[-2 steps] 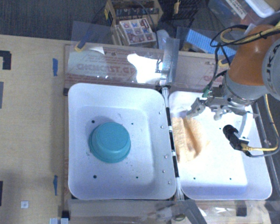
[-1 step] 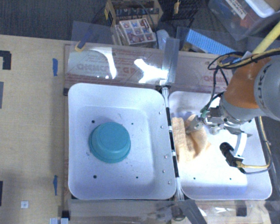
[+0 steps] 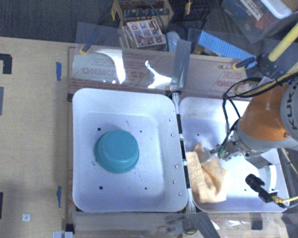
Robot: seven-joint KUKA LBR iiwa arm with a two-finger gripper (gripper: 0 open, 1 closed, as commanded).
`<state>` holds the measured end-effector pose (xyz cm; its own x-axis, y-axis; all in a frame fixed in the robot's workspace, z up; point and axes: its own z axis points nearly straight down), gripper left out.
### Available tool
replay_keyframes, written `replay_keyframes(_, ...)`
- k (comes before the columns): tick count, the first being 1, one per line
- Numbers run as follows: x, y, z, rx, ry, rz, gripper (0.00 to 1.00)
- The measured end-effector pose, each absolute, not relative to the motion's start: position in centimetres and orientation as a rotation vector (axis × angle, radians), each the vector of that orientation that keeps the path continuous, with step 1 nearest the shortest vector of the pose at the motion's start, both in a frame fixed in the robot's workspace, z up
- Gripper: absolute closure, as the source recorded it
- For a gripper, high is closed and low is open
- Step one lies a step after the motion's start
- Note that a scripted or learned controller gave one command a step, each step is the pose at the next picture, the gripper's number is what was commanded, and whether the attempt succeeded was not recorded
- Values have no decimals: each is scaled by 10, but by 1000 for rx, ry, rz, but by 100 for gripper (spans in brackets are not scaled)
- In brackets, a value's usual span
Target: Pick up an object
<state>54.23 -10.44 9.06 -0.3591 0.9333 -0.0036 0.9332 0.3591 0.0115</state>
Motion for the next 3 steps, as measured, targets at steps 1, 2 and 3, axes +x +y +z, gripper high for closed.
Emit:
replay_keyframes(1,543,-106,101,1778,2574,17,100)
replay_keyframes(2,543,-106,102,1778,2574,17,0)
replay_keyframes(3,520,-62,185,2053,2373,2,0)
